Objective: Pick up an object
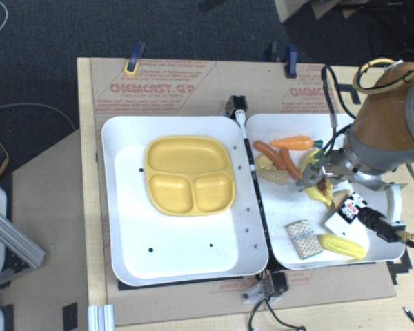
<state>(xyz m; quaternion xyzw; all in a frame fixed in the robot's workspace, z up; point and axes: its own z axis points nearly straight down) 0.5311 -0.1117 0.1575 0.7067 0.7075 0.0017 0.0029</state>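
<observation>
- Yellow plastic marks the divided plate (190, 173), which is seen in the left bin (124, 240), towards its far side, in the single camera view.
- The right bin (283, 250) is seen to hold a cluster of toy foods: an orange carrot (292, 143) at the far side, a red-brown sausage (274, 154) just beside it, and a pale potato-like piece (265, 163) near the dividing rim.
- The arm (386, 126) is seen reaching in from the right, with the tool (310, 180) set low over the middle of the right bin.
- A yellow banana (316, 182) is seen directly at the tool, touching or just under it; whether it is gripped cannot be told, nor whether the tool is open or closed.
- Nearer the camera, a yellow corn cob (342, 245) and a patterned grey sponge (303, 239) lie side by side, well apart from the tool.
- Both bins rest on a brown cardboard-covered worktop (186, 81).
</observation>
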